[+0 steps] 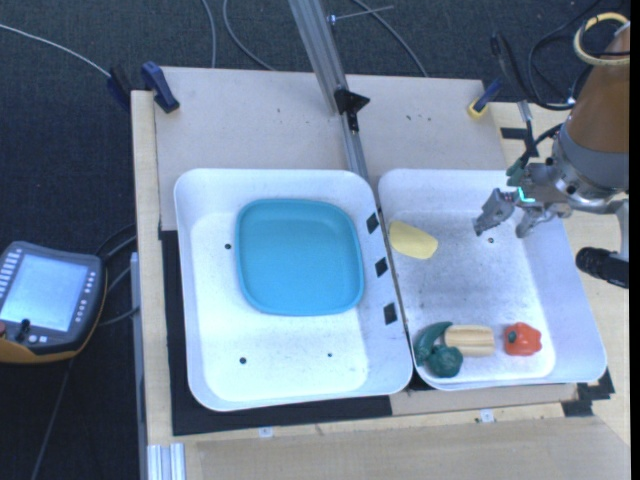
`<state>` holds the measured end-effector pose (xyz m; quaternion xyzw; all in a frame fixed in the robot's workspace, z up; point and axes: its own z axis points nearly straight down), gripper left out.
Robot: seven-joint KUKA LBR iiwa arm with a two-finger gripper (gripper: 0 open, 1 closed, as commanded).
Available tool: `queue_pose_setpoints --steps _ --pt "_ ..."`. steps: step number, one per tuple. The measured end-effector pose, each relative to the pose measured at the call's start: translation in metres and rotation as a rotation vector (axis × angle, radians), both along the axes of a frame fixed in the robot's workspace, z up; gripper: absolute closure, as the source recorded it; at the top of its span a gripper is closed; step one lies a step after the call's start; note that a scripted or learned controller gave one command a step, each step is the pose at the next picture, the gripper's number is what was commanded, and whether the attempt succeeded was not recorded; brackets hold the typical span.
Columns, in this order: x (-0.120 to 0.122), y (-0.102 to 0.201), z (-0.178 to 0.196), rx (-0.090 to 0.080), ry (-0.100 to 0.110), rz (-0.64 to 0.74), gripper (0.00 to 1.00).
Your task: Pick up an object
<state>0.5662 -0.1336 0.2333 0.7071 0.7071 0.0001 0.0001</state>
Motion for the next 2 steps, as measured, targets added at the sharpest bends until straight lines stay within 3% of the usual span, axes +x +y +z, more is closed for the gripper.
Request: queue_pose_setpoints --steps 1,2 --pt "0.000 0.000 0.000 0.000 0.000 0.000 0.00" --pt "0.001 -0.006 -0.044 0.000 0.003 0.000 0.00"
